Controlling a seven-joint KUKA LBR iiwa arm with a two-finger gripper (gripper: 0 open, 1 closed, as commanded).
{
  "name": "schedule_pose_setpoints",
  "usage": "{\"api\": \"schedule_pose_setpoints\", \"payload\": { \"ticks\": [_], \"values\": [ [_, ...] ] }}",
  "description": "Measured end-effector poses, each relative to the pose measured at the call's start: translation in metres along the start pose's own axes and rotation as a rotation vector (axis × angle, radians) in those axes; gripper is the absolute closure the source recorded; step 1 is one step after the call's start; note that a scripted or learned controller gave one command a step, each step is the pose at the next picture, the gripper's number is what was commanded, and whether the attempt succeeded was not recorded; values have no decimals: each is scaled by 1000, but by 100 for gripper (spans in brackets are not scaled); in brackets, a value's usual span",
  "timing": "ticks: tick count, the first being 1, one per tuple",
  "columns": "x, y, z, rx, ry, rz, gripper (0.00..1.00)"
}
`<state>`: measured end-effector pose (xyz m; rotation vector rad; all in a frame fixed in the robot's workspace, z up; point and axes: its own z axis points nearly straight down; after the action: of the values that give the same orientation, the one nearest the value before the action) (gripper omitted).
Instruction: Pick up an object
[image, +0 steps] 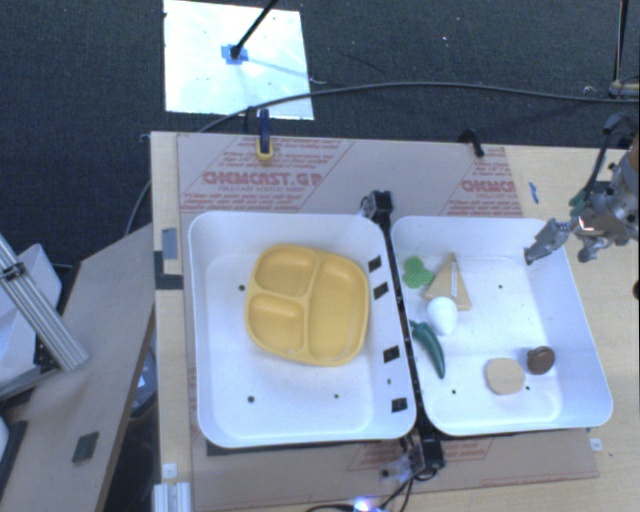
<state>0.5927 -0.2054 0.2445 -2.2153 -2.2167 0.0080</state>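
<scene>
A yellow divided plate (306, 304) lies mid left bin (215, 400). In the right bin (580, 400), a green leaf (416, 270), wedge (449, 283), white egg (441, 314) and green pepper (430, 346) crowd its left wall; a tan disc (505, 376) and brown ball (540, 360) sit nearer the front-right corner. The gripper (563, 242) hovers at the far-right corner (jaws spread, holding nothing).

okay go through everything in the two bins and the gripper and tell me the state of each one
Yellow plate: lying flat in the left bin, its compartments bare.
Green leaf: loose in the right bin.
Tan wedge: flat, beside the leaf.
White egg: resting just below the wedge.
Green pepper: flat by the divider.
Tan disc: flat.
Brown ball: beside the disc.
Gripper: at the right bin's far right corner, holding nothing.
</scene>
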Motion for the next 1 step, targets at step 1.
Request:
{"api": "schedule_pose_setpoints", "payload": {
  "ticks": [1],
  "values": [
    [1, 2, -7, -11, -3, -3, 0]
  ]
}}
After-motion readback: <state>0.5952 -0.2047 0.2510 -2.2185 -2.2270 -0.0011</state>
